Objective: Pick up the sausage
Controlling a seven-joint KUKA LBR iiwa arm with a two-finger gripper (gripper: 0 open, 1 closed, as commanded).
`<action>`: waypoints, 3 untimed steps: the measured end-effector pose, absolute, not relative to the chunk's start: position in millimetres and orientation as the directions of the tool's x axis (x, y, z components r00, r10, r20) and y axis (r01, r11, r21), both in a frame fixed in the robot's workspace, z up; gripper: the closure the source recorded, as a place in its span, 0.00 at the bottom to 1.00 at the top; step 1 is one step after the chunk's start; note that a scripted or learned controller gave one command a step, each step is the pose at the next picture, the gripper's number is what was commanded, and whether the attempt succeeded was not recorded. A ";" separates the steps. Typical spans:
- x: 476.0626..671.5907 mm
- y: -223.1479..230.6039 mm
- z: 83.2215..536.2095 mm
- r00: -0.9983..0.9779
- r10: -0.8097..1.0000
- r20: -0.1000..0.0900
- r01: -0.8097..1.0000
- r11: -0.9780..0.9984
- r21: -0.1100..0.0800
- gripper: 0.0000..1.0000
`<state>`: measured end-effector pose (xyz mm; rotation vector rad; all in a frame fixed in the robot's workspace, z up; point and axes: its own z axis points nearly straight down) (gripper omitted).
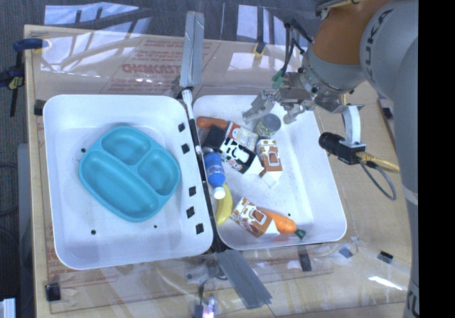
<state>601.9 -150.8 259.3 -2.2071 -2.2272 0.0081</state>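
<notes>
At the near edge of the right bin (323,188) lay an orange carrot (283,223) with a green tip, touching a brown and white carton (250,217). Just to their left, a yellow banana (222,207) lay along the wall between the bins, and a blue bottle (214,168) with a white cap stood just above it. In the left bin (64,167) rested a blue divided plate (129,172), alone there. Further back in the right bin, a black and white carton (237,154) and a small brown carton (269,156) lay close together in the middle. The sausage (210,123), reddish-brown, lay at the far left corner of the right bin, next to the dividing wall and partly under the cartons. Above the far part of this bin hung the gripper (274,112), well to the right of the sausage. A small grey-green can (269,126) was seen right at its fingers, but I could not tell whether the fingers were closed on it or only hung over it.
</notes>
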 end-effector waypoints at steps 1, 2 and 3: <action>652.9 -137.5 115.9 -0.013 1.000 0.000 1.000 0.013 -0.008 0.00; 653.3 -137.6 116.7 -0.013 1.000 0.000 1.000 0.013 -0.007 0.00; 658.6 -143.6 98.2 -0.036 0.999 -0.003 0.999 0.036 -0.001 0.00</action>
